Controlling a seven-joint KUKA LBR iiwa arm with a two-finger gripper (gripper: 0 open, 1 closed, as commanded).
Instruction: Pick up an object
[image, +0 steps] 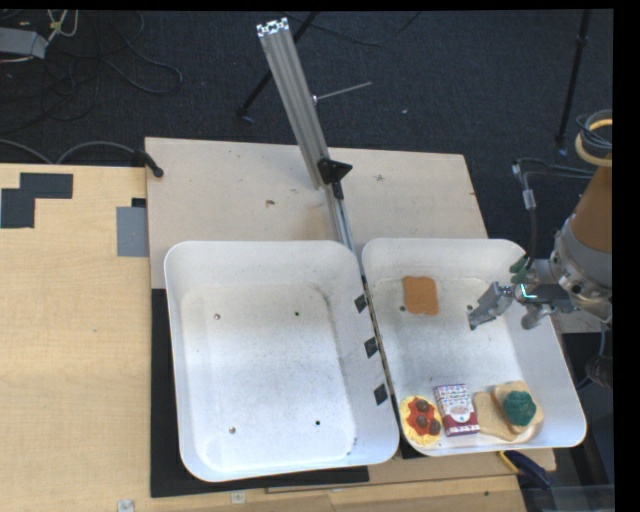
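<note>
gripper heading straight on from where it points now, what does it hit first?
The gripper points left and slightly downward over the right bin. Straight on, it likely meets bare bin floor below the brown square piece, missing it; height above the floor is unclear.

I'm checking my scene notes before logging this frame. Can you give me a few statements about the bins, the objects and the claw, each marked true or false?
1. The brown square piece lies in the right bin. True.
2. The small red-and-white box lies in the left bin. False: it lies near the right bin's front edge, between the round red-and-yellow item and the tan piece with a green top.
3. The claw is over the right bin. True.
4. The claw holds the brown square piece. False: the two are apart, with bare bin floor between them.
5. The arm comes in from the view's left. False: from the right.
</note>
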